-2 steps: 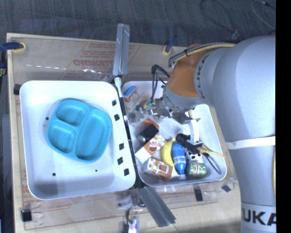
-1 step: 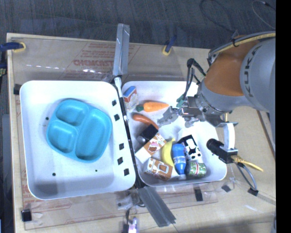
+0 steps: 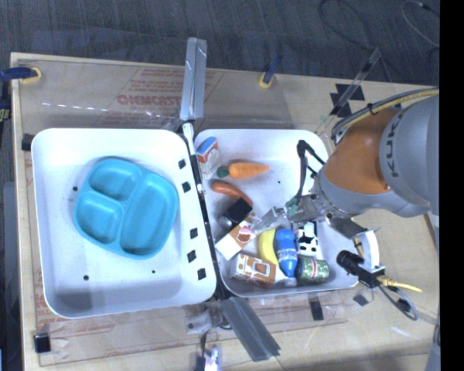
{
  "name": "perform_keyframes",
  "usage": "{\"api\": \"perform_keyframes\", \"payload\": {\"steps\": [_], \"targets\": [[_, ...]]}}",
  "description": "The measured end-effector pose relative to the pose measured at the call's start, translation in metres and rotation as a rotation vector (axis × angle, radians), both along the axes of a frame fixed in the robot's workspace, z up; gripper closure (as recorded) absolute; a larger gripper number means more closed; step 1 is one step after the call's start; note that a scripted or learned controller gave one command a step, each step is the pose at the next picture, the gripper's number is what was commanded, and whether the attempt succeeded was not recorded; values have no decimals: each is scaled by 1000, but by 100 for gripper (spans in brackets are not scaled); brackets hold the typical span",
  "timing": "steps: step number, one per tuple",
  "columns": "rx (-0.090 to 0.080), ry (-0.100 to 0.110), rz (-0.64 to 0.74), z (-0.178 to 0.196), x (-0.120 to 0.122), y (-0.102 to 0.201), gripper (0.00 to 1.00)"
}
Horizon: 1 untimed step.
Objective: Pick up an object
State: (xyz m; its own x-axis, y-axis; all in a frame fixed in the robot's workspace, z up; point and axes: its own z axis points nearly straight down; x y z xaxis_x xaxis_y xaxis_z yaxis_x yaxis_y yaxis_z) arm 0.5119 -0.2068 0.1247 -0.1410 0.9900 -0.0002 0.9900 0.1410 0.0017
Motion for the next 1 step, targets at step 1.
{"api": "perform_keyframes", "payload": {"steps": [1], "targets": [[-5, -14, 398, -18, 34, -2, 0]]}}
